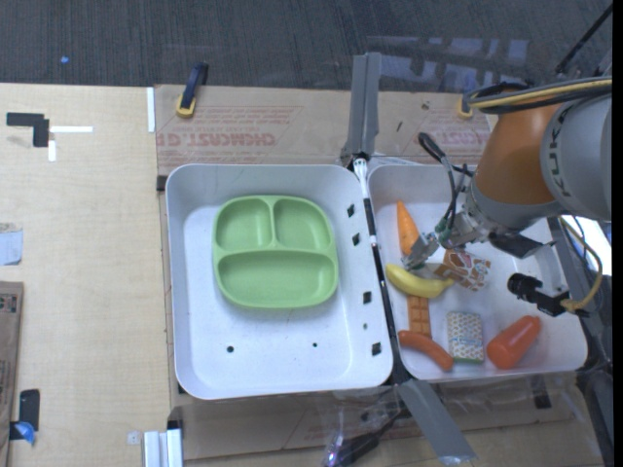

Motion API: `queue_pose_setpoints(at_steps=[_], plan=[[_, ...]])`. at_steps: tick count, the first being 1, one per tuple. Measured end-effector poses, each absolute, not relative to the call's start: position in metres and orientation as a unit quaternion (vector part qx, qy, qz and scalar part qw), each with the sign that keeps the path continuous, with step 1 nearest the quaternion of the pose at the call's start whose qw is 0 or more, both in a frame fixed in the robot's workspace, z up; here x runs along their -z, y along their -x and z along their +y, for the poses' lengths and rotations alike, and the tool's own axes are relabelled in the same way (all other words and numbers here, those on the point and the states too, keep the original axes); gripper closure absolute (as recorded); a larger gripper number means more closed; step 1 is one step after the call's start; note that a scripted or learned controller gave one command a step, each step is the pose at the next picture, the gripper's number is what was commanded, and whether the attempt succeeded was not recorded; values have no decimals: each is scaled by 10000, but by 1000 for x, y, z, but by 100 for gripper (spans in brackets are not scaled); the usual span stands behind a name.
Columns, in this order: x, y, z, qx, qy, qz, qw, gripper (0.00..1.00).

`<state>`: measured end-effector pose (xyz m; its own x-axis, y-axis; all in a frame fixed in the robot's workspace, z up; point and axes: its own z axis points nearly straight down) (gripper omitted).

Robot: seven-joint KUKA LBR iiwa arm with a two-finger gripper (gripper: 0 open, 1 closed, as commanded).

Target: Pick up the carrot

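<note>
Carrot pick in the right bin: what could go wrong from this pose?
The gripper sits between the carrot and the banana, so closing may catch the banana instead. The carrot lies close to the bin's left wall, leaving little room for a finger on that side. Nearby orange items, a sausage-like piece and a pepper-like toy, could be mistaken for the target.

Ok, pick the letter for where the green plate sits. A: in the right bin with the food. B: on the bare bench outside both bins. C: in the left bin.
C: the green plate lies inside the left bin, while the carrot and banana are in the right bin.
</note>
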<state>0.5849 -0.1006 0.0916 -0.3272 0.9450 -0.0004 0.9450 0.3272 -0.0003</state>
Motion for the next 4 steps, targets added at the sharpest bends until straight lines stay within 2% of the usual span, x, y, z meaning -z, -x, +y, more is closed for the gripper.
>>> queue_pose_setpoints(at_steps=[1, 2, 3, 4], plan=[[-104, -587, -103, -11, -5816, 8135, 30, 100], [-151, -573, -115, 5, -6177, 7864, 4, 100], [-151, -573, -114, 5, -6176, 7865, 2, 0], [-91, -583, -99, 12, -6297, 7769, -7, 0]])
